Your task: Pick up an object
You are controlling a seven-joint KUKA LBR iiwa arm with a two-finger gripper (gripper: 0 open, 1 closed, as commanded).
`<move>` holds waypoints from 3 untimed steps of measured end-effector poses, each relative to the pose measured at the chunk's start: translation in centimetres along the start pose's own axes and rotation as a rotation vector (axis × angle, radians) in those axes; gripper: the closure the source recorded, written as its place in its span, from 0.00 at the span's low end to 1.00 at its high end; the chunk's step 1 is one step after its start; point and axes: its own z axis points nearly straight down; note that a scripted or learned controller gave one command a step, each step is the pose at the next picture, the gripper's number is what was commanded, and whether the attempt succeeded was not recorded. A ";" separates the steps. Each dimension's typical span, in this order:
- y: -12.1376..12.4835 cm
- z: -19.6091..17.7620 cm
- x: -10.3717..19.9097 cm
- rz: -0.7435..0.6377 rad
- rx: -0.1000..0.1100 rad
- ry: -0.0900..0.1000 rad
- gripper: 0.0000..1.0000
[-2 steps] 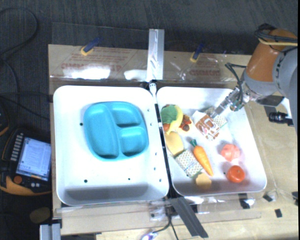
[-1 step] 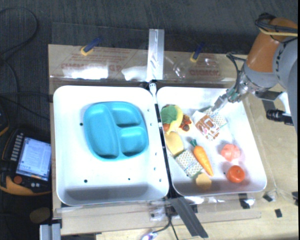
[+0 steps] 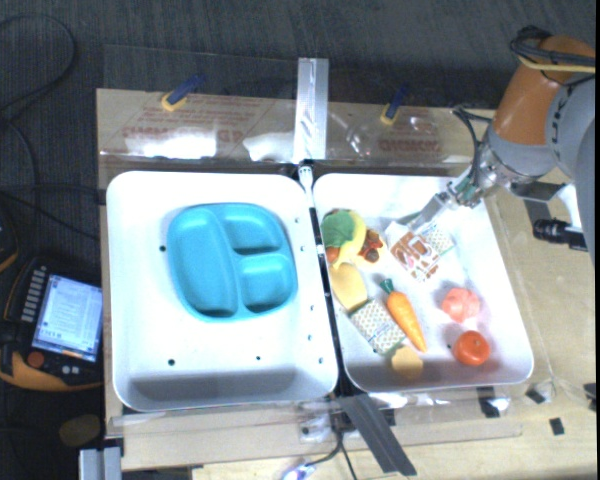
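Note:
The right bin [image 3: 510, 298] holds several toy foods. A green and yellow toy [image 3: 342, 228] lies by the divider with a small red-brown piece [image 3: 371, 243] beside it. Below them are a yellow piece [image 3: 350, 286], an orange carrot [image 3: 405, 314] and a patterned block [image 3: 378, 326]. A pink ball [image 3: 460, 303], a red tomato [image 3: 471, 347] and a small yellow bit [image 3: 407, 361] lie toward the front right. My gripper [image 3: 406, 231] reaches down from the upper right, its tip just above and touching or nearly touching a red-and-white patterned packet [image 3: 424, 252].
The left bin [image 3: 140, 348] carries a blue divided tray [image 3: 232, 258]. A metal divider [image 3: 318, 268] runs between the two bins. My arm's orange band [image 3: 528, 103] stands over the right bin's far corner. Clips and plastic sheeting sit along the back edge.

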 end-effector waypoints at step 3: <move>-0.5 3.4 11.2 0.445 -0.006 0.001 0.00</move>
